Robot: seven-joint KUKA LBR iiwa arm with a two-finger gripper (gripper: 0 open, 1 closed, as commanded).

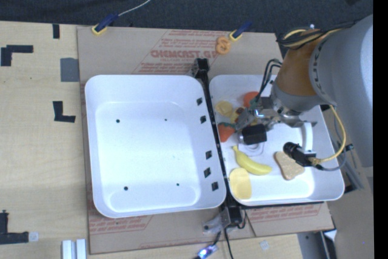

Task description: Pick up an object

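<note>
Gripper [251, 132] low in the right bin [324, 191] near its left wall, jaw state impossible to tell, banana [251, 163] just beside, toward the front edge.

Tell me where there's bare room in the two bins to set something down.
The left bin has a bare white floor from wall to wall. The right bin is crowded: banana, yellow piece and tan piece near the front, the claw mid-bin. A narrow bare strip runs along its front wall.
</note>
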